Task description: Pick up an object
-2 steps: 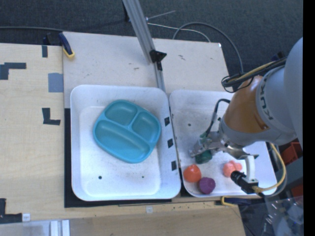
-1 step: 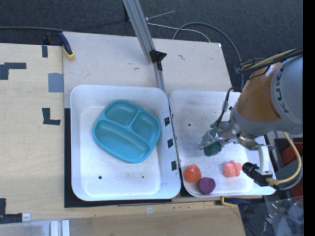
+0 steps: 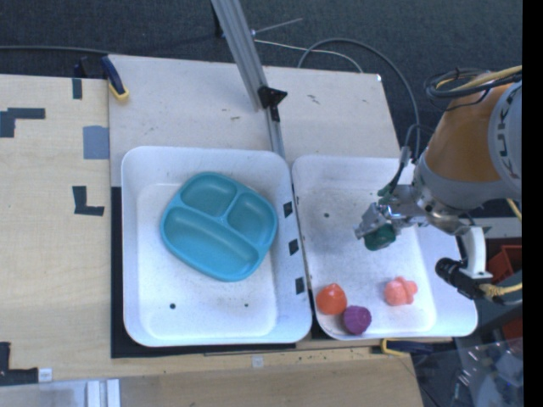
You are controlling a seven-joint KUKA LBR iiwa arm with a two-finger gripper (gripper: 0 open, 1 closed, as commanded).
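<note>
**Pale worktop, two white bins, arm over the right one**

Pale wood worktop (image 3: 51,253) fills the near and left side, marked with a few dark tape pieces and grey patches; a lighter board lies under the bins, and beyond it the floor is dark carpet with thin cables looping across it.

Nearest the front edge, in the right bin (image 3: 335,189), three small things lie along the near wall: an orange piece (image 3: 331,298) at the left, a purple ball (image 3: 356,319) just beside it and slightly nearer, and a pink lumpy piece (image 3: 400,292) a little apart to the right. None touches the arm.

Left bin (image 3: 140,253) holds a teal divided plate (image 3: 220,225), lying flat and turned at an angle, its three compartments bare.

Farther in, over the middle of the right bin, the pincer (image 3: 378,230) hangs at the end of the grey arm (image 3: 471,155) with its orange band. A dark green object (image 3: 380,237) sits right at its tip, seemingly between the fingers, though the small, blurred view keeps me from telling whether they are clamped on it or merely around it. The arm's upper part is cut off at the right.

Behind the bins a grey metal rail (image 3: 242,41) slants up from the seam between them, and a blue-and-yellow clamp (image 3: 114,77) sits at the board's far left corner.
</note>
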